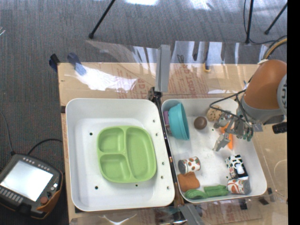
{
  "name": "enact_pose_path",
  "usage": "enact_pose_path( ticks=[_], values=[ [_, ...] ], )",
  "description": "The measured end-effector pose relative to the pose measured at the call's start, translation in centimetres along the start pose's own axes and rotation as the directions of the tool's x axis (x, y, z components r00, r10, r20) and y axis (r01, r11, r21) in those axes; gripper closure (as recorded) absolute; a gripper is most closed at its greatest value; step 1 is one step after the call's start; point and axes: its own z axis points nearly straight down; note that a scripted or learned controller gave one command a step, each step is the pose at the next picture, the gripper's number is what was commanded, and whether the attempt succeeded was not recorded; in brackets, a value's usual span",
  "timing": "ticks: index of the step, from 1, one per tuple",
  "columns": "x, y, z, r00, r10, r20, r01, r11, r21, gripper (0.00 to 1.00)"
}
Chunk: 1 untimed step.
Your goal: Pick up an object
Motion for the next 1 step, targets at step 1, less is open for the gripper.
enact_pose_path(
  ticks=[1],
  values=[
    [5.44,-1.99,0.07,0.995,0.098,-0.002,-0.098,0.995,0.001,0.0]
  ],
)
